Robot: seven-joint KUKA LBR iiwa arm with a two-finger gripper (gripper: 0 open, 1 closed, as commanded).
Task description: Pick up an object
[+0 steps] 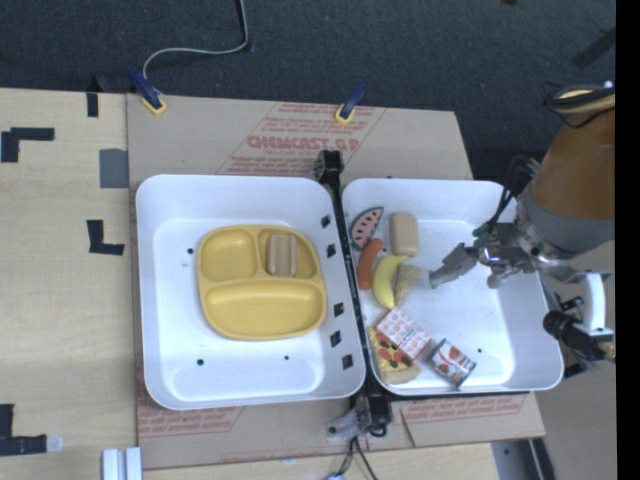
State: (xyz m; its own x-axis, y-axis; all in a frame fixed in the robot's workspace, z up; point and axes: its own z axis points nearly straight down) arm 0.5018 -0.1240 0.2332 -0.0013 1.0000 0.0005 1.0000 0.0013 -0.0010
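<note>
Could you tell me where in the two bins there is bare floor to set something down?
The left bin has bare floor along its front edge, below the yellow divided plate. The right bin is bare between the gripper and the small can. It is crowded beside the divider: watermelon slice, banana and pizza slice.
</note>
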